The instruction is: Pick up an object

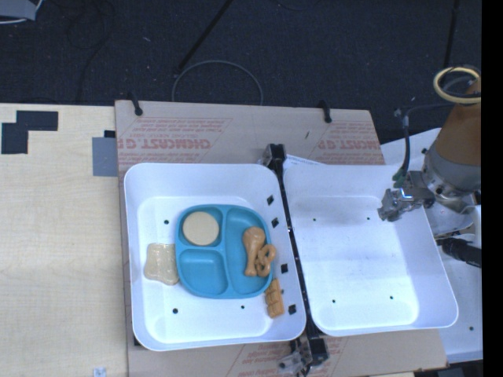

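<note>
Brown piece (274,298) at the lower edge of the left bin (149,320), just off the blue tray (206,275).

The tray sits mid-bin: a tan disc (200,228) in its upper-left compartment, a twisted brown piece (258,251) in its right one. A pale flat piece (161,263) lies against the tray's left edge. The right bin (369,289) lies alongside. At the frame's right edge the gripper (395,203) hangs over that bin's upper-right rim, well apart from every object; whether it is open or closed I cannot tell.
</note>
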Robot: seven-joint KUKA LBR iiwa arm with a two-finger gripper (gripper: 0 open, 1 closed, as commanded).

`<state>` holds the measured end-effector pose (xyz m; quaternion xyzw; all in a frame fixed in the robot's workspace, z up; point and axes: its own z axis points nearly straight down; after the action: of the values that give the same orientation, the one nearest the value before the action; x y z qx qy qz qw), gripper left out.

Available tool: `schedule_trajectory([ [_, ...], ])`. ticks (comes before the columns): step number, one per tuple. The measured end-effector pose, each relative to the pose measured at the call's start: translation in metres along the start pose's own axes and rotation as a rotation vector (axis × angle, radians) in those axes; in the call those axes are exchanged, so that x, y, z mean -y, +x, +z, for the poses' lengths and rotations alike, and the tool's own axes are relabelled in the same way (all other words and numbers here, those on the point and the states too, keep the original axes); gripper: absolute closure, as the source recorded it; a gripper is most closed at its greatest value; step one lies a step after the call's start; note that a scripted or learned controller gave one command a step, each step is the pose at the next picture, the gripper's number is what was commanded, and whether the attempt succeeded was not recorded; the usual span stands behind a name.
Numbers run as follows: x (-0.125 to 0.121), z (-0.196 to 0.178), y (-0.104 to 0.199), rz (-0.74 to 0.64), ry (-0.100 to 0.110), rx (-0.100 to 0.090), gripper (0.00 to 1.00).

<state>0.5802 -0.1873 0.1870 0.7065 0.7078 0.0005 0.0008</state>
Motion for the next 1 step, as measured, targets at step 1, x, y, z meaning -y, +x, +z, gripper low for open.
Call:
schedule_trajectory([
  [1,-0.0026,-0.0426,0.0012,0.0,0.0,0.0,1.0],
])
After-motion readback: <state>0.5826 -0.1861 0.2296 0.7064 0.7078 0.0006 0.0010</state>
